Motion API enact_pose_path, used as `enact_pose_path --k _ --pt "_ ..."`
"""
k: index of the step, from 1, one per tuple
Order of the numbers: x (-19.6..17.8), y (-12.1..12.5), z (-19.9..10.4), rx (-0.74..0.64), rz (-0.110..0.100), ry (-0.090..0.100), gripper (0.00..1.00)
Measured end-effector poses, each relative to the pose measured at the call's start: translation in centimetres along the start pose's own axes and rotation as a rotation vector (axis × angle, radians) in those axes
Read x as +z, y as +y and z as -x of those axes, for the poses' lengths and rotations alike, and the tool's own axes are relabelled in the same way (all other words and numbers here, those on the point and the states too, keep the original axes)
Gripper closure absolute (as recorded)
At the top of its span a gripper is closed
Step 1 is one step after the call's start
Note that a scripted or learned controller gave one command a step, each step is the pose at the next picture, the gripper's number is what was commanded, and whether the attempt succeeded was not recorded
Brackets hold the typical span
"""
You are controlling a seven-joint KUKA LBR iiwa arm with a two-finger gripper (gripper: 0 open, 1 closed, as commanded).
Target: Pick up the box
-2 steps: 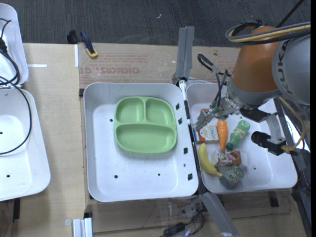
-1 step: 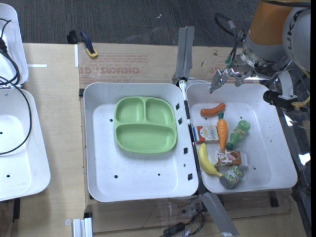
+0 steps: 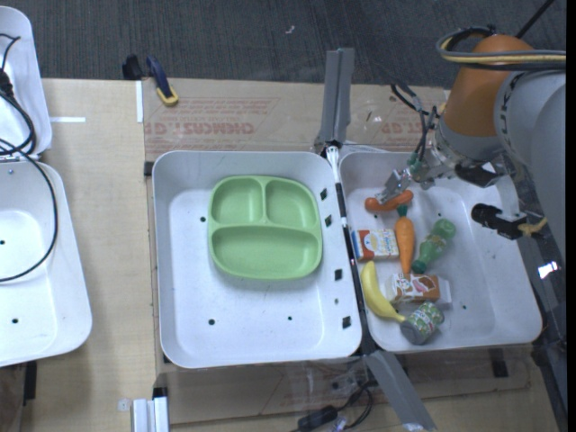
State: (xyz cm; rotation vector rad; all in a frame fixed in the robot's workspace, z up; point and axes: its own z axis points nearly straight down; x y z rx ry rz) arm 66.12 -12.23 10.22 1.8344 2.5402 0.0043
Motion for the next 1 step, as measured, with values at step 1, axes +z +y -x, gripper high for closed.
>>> enact_pose_path --k 1 --pt "0.8 -2.38 6.77 -0.084 -0.004 0.002 0.0"
